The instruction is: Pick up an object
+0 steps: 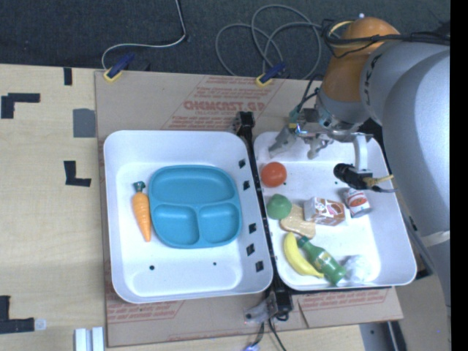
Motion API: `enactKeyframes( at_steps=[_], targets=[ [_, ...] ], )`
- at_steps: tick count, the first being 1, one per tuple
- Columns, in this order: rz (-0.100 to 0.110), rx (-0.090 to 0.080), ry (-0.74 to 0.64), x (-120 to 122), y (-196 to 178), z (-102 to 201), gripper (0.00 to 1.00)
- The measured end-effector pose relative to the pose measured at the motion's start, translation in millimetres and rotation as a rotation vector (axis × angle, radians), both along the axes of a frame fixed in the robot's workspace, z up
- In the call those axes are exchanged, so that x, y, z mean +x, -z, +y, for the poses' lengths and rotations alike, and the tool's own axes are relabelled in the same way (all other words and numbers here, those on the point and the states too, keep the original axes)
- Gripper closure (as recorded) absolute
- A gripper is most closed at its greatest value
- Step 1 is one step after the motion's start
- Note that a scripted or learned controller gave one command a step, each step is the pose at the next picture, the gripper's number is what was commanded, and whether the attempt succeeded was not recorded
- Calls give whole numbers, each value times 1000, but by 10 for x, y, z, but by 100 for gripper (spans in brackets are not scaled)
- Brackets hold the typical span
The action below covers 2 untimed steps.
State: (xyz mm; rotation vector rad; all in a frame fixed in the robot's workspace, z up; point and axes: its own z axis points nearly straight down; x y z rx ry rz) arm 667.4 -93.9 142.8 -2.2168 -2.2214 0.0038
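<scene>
— Where does the gripper [298,146] stand, taking the red tomato [273,172] as the mark?

— Just above and to the right of the tomato in the view, at the far end of the right bin [344,236]. Its two fingers are spread apart with nothing between them, and they do not touch the tomato.

— And what could it pick up?

— The tomato is the nearest thing. Directly below it lies a green round piece [278,206], and below that a tan slice [297,225] touching the green piece. Further down from the tomato, a banana [296,256] lies under a green bottle [322,262] that crosses it at a slant.

— Anything to the right of the tomato?

— Down and to the right, a snack packet [325,210], with a small can [357,202] just beside it. A crumpled clear wrapper [360,268] sits well apart from the tomato, in the near right corner.

— And to its left?

— Across the dividing wall, in the left bin [183,269], a blue divided plate [196,205], and past it a carrot [142,210] lying lengthwise just beside the plate.
</scene>
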Motion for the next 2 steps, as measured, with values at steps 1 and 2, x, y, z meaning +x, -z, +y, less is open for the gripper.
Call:
enactKeyframes(
  at_steps=[1,2],
  targets=[
    [-4,-1,0,-298,572,-9,0],
    [-9,-2,0,-287,464,-4,100]
  ],
)
